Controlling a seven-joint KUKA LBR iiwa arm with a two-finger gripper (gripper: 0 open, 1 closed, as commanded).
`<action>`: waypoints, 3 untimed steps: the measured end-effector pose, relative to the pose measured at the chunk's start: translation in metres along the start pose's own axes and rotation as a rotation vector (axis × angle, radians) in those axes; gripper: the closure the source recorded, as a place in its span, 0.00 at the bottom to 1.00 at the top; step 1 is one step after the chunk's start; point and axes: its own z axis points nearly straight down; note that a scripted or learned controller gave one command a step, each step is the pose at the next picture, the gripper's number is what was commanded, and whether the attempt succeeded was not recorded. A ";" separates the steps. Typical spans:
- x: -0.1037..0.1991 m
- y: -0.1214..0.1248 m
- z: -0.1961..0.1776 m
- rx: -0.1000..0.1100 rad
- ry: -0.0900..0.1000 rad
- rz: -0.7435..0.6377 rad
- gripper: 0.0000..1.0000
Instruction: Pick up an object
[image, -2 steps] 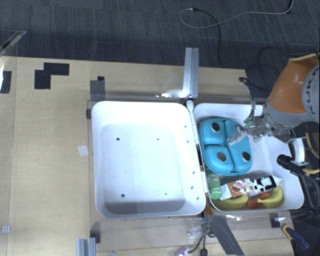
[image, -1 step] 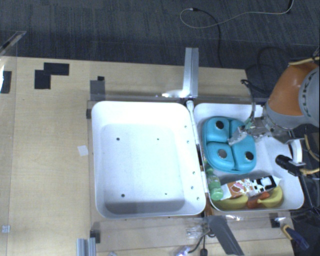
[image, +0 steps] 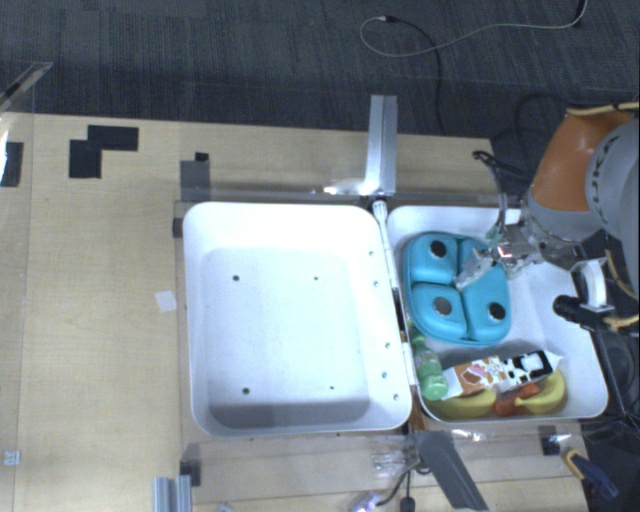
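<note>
The arm (image: 590, 180) reaches in from the right of the frame, and its claw (image: 478, 270) hangs low over the right bin (image: 585, 345), its tips at the upper right part of the blue tray (image: 455, 288), a moulded teal piece with four shallow hollows. From this angle it cannot be told whether the claw is spread or pressed together, nor whether it touches the tray or merely hovers above it. This looks like the approach or descent of a pick, with nothing yet lifted. The next move would call for settling the claw onto an edge or ridge it can straddle, since the broad smooth top gives little to pinch. The tray lies flat in the upper left part of the right bin, just beside the wall shared with the left bin (image: 290, 320); its long axis runs roughly from top to bottom of the frame, tilted a little so the lower end leans rightward. Below it, along the bin's lower wall, lies a printed packet (image: 505, 373) on yellow items (image: 470, 405), with a green object (image: 430, 375) at the lower left corner.
</note>
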 end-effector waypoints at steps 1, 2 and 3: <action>0.000 -0.001 -0.010 0.002 0.000 -0.002 1.00; 0.019 0.021 -0.091 -0.054 -0.007 -0.039 1.00; -0.030 0.008 -0.087 -0.053 -0.009 -0.076 1.00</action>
